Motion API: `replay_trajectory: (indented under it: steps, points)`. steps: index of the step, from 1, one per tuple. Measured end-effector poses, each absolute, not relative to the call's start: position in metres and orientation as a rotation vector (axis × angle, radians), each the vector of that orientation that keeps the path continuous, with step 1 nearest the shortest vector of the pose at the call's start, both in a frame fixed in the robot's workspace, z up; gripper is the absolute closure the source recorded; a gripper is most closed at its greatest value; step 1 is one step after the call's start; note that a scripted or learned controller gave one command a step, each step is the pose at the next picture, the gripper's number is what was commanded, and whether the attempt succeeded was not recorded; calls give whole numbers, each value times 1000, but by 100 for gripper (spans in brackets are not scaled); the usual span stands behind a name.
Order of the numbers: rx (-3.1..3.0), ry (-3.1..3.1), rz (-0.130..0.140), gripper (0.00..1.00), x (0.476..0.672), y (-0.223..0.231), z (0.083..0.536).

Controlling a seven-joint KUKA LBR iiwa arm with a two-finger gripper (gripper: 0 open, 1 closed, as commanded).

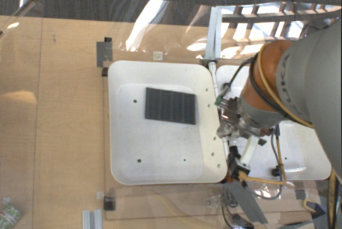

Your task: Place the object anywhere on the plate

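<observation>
The arm [299, 84] hung over the right bin [315, 164], its wrist hiding the pincer, so whether it gripped anything could not be told. Farther left, a dark ribbed plate [170, 105] lay flat in the left bin [160, 169] on the table [53, 116].

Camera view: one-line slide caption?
KUKA arm over the right bin; dark ribbed plate lies in the left bin.

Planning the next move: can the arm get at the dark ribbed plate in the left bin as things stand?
Probably yes. The dark ribbed plate lies flat and uncovered in the left bin, and the arm sits just past the shared rim with nothing between them.
</observation>
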State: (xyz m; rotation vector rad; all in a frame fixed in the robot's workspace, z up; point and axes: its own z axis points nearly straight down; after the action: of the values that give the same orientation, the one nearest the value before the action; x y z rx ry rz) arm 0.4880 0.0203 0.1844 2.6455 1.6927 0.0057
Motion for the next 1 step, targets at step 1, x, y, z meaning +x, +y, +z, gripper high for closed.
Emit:
replay_trajectory:
  steps: [1]
  points:
    - [2801,1424,2,100,488,106,184]
